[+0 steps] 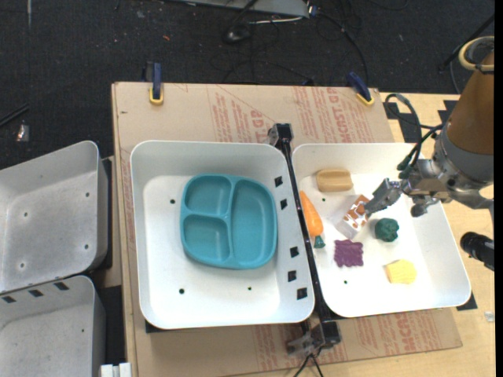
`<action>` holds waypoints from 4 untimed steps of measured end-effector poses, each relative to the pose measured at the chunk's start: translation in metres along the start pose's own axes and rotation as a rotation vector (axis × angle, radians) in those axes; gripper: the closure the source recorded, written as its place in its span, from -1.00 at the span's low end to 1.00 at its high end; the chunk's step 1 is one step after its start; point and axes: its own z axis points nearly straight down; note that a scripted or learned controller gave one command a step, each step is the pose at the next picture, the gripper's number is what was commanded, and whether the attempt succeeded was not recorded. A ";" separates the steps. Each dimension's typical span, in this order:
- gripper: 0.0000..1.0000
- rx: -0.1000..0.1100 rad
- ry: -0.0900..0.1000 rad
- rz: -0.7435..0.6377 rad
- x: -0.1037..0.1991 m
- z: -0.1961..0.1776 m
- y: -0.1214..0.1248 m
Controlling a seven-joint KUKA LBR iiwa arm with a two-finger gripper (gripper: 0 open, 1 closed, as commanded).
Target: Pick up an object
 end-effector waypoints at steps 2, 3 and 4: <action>-1.00 -0.007 -0.001 -0.001 0.009 0.043 0.000; -1.00 -0.003 0.000 0.000 0.010 0.107 -0.002; -1.00 -0.005 -0.001 0.000 0.005 0.154 0.004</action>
